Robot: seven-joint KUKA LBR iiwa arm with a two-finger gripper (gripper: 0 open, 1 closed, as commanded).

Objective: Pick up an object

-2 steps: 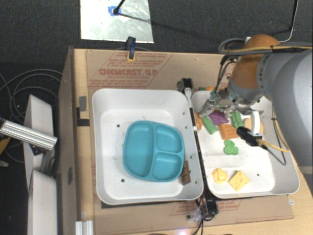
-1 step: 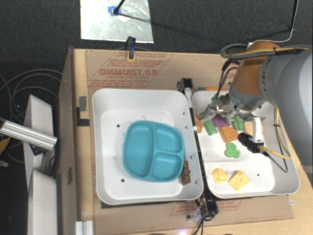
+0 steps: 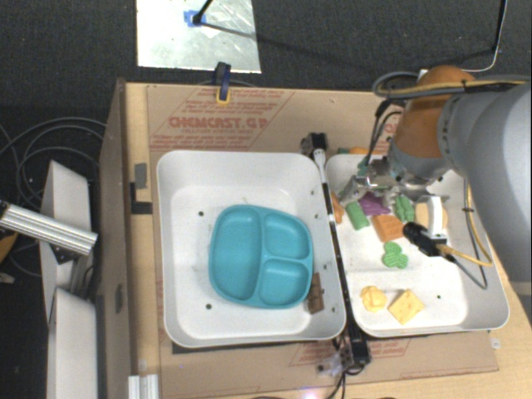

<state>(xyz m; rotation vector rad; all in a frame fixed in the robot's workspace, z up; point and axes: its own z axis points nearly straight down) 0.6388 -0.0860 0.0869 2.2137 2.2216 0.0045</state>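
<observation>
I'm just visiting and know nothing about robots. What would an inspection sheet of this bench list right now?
Surface: cardboard sheet under two white bins, left bin, right bin.
Job's things: right bin holds small toy foods: green block, orange piece, green lump, two yellow pieces.
Clutter: teal divided plate in left bin.
Grippers: gripper low over right bin's far end; grip unclear.
Cables: black cables on floor at left.
Surroundings: silver sheet on dark floor.

Lighting even and fairly bright from overhead, soft shadows only; white bins (image 3: pixel 249 169) slightly blown out; glare seen on foil sheet (image 3: pixel 199 23) at top; whole frame bit soft and grainy, arm (image 3: pixel 490 140) blurred at right, dark floor underexposed, detail lost there
</observation>
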